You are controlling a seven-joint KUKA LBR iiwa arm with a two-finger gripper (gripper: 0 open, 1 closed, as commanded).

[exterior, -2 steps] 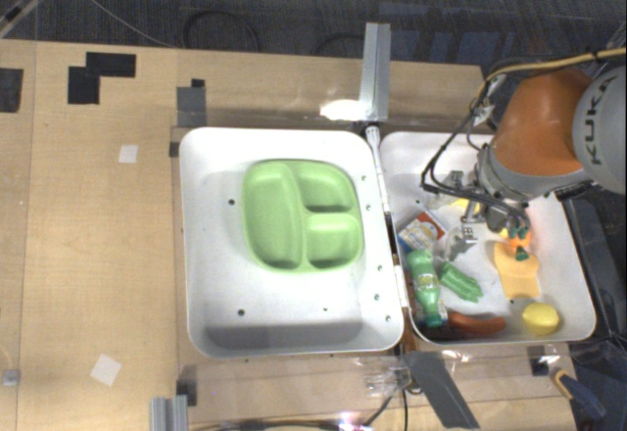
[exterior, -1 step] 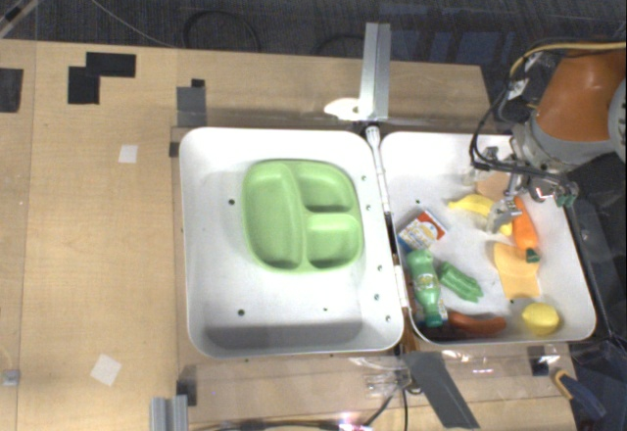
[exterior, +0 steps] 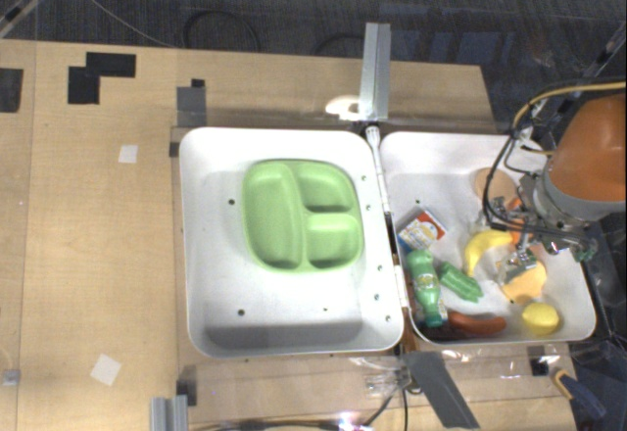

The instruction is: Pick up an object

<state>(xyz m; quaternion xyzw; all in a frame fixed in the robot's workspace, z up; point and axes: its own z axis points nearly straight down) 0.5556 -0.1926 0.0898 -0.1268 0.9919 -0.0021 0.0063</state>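
The right bin [exterior: 441,169] holds several toy foods. A yellow banana [exterior: 487,248] lies mid-bin, with an orange wedge [exterior: 526,283] and a yellow lemon [exterior: 541,318] to its right and front. A green bottle [exterior: 424,288], a green vegetable [exterior: 459,283] and a red-brown sausage [exterior: 476,324] lie along the front left. A small red and white carton [exterior: 421,226] sits near the divider. My gripper [exterior: 519,260] hangs low between the banana and the orange wedge, under the orange-banded wrist [exterior: 591,160]. Cables and the wrist hide much of it.
The left bin [exterior: 211,311] holds a green divided tray [exterior: 299,214]. An orange round piece [exterior: 496,186] shows at the back of the right bin beside the cables. A metal post [exterior: 375,71] stands behind the divider between the bins.
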